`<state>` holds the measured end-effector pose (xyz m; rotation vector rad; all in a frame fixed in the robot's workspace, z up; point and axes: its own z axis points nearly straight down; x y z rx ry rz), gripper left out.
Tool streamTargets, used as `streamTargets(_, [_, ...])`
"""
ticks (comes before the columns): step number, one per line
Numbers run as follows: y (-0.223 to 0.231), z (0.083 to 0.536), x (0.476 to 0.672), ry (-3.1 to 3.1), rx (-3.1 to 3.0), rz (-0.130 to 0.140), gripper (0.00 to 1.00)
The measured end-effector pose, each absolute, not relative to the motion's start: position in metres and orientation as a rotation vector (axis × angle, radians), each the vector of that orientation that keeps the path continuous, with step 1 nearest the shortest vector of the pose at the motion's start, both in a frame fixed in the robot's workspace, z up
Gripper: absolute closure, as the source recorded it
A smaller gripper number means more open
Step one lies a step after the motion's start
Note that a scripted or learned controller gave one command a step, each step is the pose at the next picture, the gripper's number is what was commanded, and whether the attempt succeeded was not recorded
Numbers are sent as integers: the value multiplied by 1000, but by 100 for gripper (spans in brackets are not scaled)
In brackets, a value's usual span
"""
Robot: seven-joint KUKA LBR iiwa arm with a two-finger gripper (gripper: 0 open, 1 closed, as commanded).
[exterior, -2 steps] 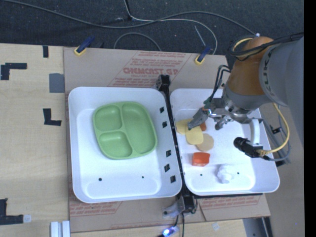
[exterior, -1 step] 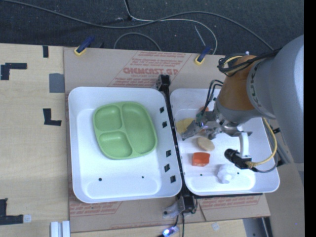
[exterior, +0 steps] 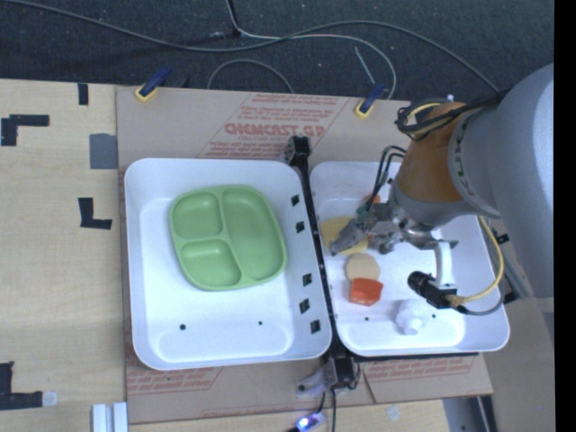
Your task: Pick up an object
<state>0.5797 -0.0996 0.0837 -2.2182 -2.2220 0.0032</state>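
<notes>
Hand [exterior: 353, 239] sits low in the right bin [exterior: 468, 331], its dark fingers pointing toward the divider, and I cannot tell whether they are apart or together; nothing I can see lies between them.

Working from the near edge back: a small white lump [exterior: 409, 316] rests near the front wall of that bin. Behind it is a red block [exterior: 364, 291], and touching its far side a pale tan piece [exterior: 361, 266]. Just past that, a yellow piece [exterior: 335, 229] lies by the divider, partly covered by the hand. Any of these could be the pick.

I judge this as the reach-and-descend step, with no grasp made yet. The next move calls for settling on one target, probably the yellow or the tan piece, and centring the hand over it before closing, since the pieces crowd each other.

Across the divider, the left bin [exterior: 153, 331] carries a green tray [exterior: 228, 237]. Farthest back, cables [exterior: 270, 36] trail beyond the counter [exterior: 54, 268].
</notes>
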Motion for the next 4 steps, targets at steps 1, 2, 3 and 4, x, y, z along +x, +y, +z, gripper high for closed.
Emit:
streamTargets(1, [-100, 93, 581, -2224, -2218, 4, 100])
streamTargets(2, [-98, 149, 590, -2223, -2219, 0, 100])
streamTargets(3, [-92, 191, 594, -2224, -2219, 0, 100])
streamTargets(4, [-92, 242, 596, -2224, -2220, -1, 100])
